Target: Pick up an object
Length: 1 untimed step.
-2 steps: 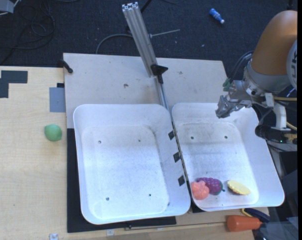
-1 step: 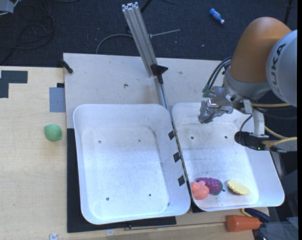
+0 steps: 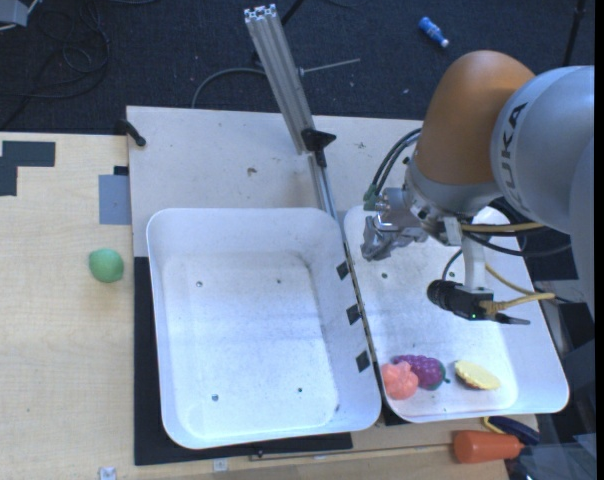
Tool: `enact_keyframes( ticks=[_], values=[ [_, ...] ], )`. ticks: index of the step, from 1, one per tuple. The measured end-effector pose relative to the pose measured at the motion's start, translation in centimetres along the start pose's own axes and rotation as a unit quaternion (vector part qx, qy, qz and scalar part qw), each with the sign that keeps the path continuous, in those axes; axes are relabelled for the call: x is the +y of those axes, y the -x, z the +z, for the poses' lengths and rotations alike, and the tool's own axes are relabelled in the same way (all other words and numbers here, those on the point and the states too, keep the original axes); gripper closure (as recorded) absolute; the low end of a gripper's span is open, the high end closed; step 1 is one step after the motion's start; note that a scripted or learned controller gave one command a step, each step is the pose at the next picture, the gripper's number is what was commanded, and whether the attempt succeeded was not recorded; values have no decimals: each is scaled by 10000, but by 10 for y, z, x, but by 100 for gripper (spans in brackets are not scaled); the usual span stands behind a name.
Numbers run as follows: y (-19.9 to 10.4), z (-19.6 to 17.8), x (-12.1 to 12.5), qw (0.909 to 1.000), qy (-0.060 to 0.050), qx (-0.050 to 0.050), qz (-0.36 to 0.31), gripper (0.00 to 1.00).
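Note:
My gripper (image 3: 375, 243) hangs over the far left part of the right bin (image 3: 542, 393), near the divider between the bins. Nothing shows between its metal fingers. At the near end of the right bin lie three small things: a pink-orange lump (image 3: 400, 380), a purple bunch of grapes (image 3: 423, 369) touching it, and a yellow piece (image 3: 477, 375) a little to the right. All three sit well below the gripper in the view, apart from it.
The left bin (image 3: 167, 268) lies beside the right one. A green ball (image 3: 106, 265) rests on the wooden bench left of the bins. An orange item (image 3: 487, 445) lies at the near edge. A metal rail (image 3: 287, 78) slants at the back. Cables hang by the wrist.

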<state>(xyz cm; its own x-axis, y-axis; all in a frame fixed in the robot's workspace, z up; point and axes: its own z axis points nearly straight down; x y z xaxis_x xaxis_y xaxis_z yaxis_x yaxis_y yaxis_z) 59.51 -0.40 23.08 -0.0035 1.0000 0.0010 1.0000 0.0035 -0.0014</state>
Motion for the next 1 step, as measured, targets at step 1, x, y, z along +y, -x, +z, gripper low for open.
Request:
enact_keyframes(
  ticks=[1],
  values=[
    [-47, -8, -8, 10000, 7, -1, 5, 100]
  ],
)
